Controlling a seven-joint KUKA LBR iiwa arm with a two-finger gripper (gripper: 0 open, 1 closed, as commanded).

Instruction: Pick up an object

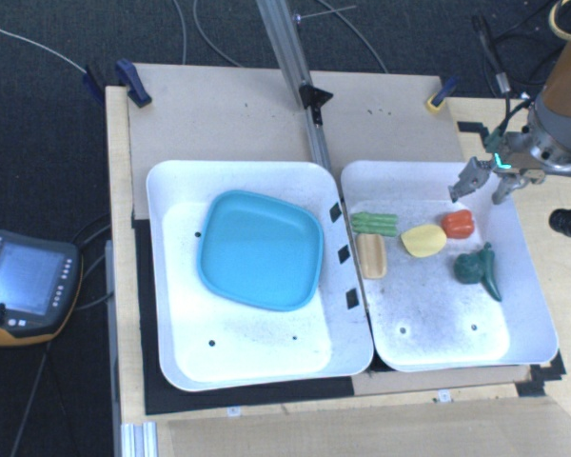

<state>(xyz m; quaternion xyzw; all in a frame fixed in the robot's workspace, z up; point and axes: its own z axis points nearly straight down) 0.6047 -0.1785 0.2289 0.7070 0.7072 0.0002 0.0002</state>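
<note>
Your stock at this moment, operator:

Surface (219,103): pale board carrying two shallow white bins side by side.

Left bin (171,350): holds one blue square plate (261,249), lying flat near the bin's middle.

Right bin (438,341): holds five small items, all in its upper half.
- Green ridged piece (374,223), lying beside the bin's left wall.
- Tan oblong piece (371,255), just below the green ridged one and touching it or nearly so.
- Yellow rounded piece (423,241), right of those two.
- Red-orange piece (459,224), just beside the yellow one, up and to its right.
- Dark green piece (478,268), below the red-orange one, apart from the rest.

Tool (482,185): you see it reaching in from the right, above the right bin's upper right part, its two fingers spread apart with nothing between them. It sits just above the red-orange piece, not touching it.

Beyond the surface: a handheld control pendant (24,284) on the dark floor at left.
</note>
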